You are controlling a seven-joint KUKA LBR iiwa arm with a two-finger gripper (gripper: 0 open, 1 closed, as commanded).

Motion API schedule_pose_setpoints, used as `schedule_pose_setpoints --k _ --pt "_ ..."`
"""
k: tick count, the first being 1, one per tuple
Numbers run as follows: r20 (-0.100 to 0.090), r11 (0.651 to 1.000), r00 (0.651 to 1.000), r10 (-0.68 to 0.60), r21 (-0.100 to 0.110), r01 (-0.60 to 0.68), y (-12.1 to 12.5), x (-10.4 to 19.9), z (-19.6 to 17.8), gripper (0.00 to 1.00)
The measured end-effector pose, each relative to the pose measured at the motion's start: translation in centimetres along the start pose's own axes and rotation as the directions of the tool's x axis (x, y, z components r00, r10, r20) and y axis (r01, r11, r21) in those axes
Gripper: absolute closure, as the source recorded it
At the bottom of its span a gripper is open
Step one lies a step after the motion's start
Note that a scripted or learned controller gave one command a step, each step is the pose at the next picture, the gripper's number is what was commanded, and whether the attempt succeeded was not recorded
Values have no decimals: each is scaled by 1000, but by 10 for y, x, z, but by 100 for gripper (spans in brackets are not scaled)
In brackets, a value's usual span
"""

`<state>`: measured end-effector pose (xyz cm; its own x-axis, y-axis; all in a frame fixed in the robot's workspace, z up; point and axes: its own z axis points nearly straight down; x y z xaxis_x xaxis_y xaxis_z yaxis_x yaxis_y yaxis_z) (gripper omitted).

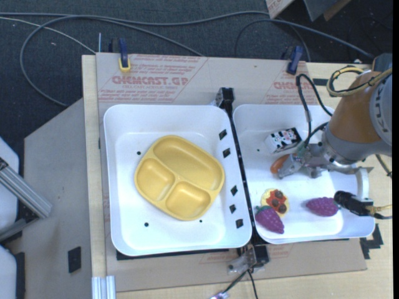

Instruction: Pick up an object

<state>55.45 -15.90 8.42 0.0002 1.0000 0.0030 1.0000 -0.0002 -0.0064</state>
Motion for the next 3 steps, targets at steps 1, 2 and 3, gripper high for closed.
schedule_pose_setpoints --k 1,2,3 --pt "1 1000 1000 1 -7 -1 2 0 -14 100" --pt "4 1000 1000 -1 -12 1 8 0 -77 100" --pt "5 1000 1000 -1 -13 1 9 0 -127 100"
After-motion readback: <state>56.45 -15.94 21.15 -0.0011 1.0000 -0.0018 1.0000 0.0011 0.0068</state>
